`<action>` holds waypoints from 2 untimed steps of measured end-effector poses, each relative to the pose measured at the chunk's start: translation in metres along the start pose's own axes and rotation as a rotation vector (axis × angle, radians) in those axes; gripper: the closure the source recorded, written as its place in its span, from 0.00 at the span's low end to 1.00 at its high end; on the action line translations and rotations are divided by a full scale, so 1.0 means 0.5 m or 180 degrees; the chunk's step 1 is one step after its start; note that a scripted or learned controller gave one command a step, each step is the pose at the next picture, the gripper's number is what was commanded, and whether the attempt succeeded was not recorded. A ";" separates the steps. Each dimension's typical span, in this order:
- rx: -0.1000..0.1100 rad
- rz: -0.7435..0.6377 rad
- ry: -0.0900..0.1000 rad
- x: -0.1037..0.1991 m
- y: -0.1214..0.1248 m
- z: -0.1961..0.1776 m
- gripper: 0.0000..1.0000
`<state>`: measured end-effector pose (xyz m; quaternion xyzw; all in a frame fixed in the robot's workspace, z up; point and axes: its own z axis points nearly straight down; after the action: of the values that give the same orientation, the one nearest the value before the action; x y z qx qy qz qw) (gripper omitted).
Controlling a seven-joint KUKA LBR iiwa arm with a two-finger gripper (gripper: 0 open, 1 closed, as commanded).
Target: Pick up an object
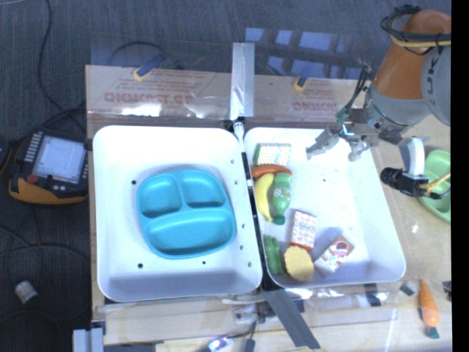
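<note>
The gripper (338, 147) hangs with fingers spread and nothing between them, above the right bin's (366, 218) far edge.

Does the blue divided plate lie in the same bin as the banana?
No: the blue divided plate lies in the left bin, while the banana lies in the right bin among the other toy foods.

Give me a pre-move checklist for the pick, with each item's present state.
1. Pincer over the right bin: ok, above its far end.
2. Pincer free of load: ok, nothing between its fingers.
3. Pincer above a target: not ok, bare floor below; toys lie along the bin's left side.
4. Isolated target available: ok, small carton lies fairly apart.
5. Blue tray out of the way: ok, in the left bin.
</note>
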<state>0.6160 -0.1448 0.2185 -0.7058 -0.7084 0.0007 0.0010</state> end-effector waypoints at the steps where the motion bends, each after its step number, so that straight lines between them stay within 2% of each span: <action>1: 0.0007 0.0226 -0.0002 0.058 -0.096 0.117 0.00; 2: -0.0035 -0.0351 -0.0014 0.083 -0.080 0.259 0.00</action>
<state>0.5757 -0.1033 0.0893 -0.6657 -0.7462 -0.0017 -0.0044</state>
